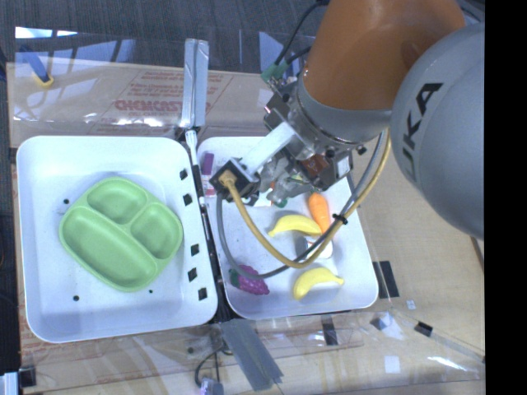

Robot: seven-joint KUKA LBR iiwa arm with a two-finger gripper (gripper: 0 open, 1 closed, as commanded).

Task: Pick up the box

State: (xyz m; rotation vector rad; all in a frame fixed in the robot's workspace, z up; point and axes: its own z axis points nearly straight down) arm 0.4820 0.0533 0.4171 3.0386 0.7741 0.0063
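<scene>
The grey arm (412, 81) hangs low over the right bin (358, 290), and the claw (280, 183) is at the bin's upper part; I cannot tell its state, and I cannot find the box for sure, maybe it is hidden under the wrist. The left bin (49, 303) holds a green divided plate (122, 233). The right bin holds two bananas (317, 282), a carrot (319, 210) and purple grapes (249, 280).

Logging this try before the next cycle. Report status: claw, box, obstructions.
Claw low over right bin, grip state unclear. Box not made out. Carrot, two bananas, grapes in bin under arm.
</scene>
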